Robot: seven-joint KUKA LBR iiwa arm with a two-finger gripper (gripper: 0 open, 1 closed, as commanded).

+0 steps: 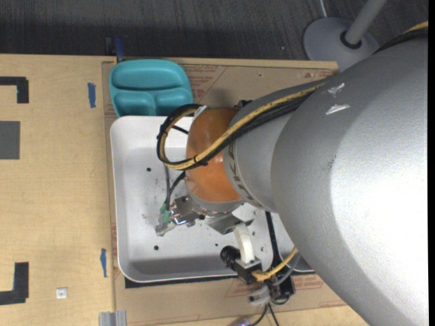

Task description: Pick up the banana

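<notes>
My grey arm with its orange band (211, 158) reaches in from the right and covers most of the view. The gripper (166, 219) hangs low over the floor of the white bin (132, 182), near the bin's middle. Its metal parts and a small green piece show just under the wrist. The arm hides the right part of this bin and everything further right. The bare bin floor to the left of the gripper shows only small dark specks.
A teal moulded tray (149, 87) stands against the bin's far edge. Brown cardboard bench surface (54, 182) with black and blue tape marks lies to the left. Yellow and black cables (177, 134) loop off the wrist. A grey stand base (333, 39) sits at the back right.
</notes>
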